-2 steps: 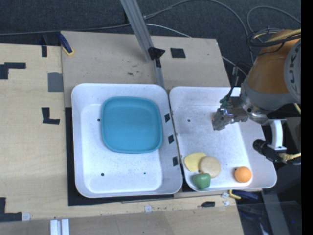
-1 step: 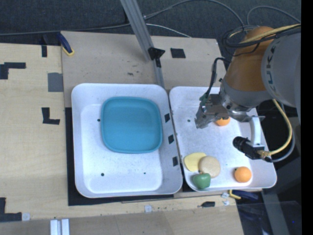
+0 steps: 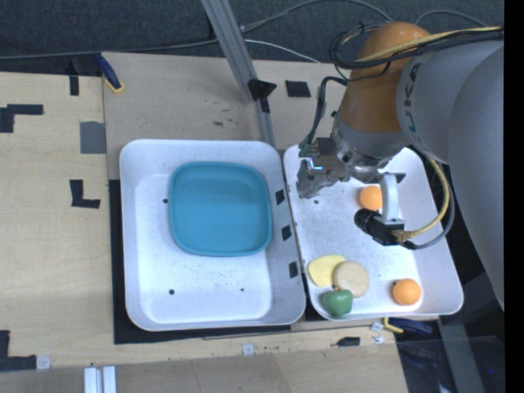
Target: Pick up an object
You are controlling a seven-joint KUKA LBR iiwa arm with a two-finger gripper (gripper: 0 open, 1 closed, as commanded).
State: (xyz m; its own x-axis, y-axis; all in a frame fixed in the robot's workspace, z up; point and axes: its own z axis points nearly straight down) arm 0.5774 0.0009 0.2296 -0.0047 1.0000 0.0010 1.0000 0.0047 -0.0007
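The right bin (image 3: 434, 244) holds several small items. An orange piece (image 3: 369, 196) lies near its middle, partly behind the arm's hardware. Along the front lie a yellow piece (image 3: 323, 268), a tan round cookie-like piece (image 3: 353, 277), a green piece (image 3: 336, 303) and an orange ball (image 3: 406, 291). My gripper (image 3: 309, 182) hangs over the bin's back left part, close to the wall shared with the left bin. It is well behind the yellow piece and to the left of the orange piece. I see nothing in it.
The left bin (image 3: 147, 244) bears a blue square plate (image 3: 220, 208). A black part with a yellow cable (image 3: 378, 226) hangs from the arm over the right bin's middle. A grey metal pole (image 3: 237, 47) slants up from between the bins.
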